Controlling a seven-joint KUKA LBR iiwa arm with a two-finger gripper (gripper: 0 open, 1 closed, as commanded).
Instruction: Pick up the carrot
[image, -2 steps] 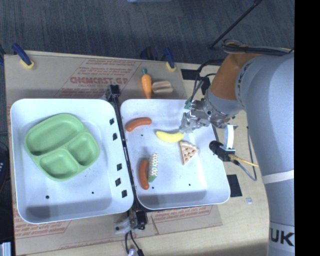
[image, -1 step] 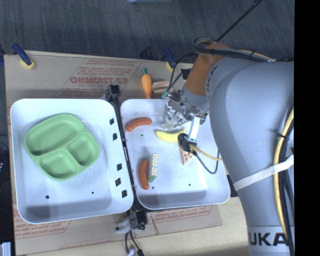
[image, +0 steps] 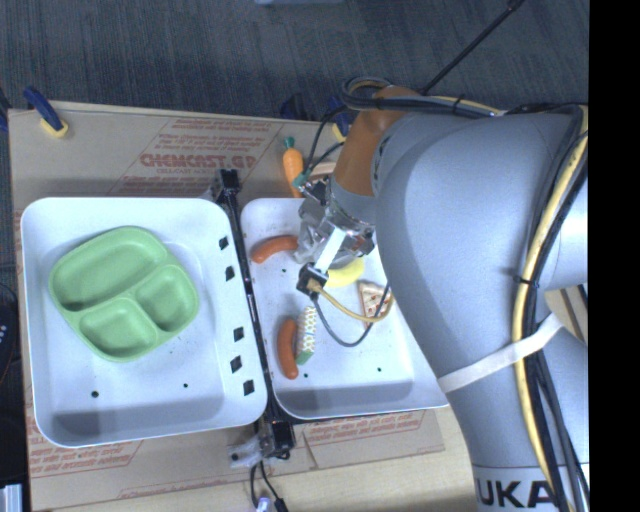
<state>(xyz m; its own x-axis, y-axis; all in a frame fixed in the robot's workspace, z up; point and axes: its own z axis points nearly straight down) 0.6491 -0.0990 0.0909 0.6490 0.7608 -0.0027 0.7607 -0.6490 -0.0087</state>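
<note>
The carrot (image: 292, 166) is small and orange with a green top. It lies at the back rim of the right bin (image: 400, 385), near that bin's far left corner. My gripper (image: 320, 222) hangs over the back part of the right bin, a little to the right of the carrot and nearer the camera. Nothing shows held in it. The arm's bulk hides the bin's right side.
In the right bin lie an orange sausage (image: 273, 247), a second sausage (image: 288, 349), a corn cob (image: 308, 332), a pizza slice (image: 374, 298) and a yellow piece (image: 349, 272). A green divided plate (image: 122, 292) sits in the left bin (image: 60, 410).
</note>
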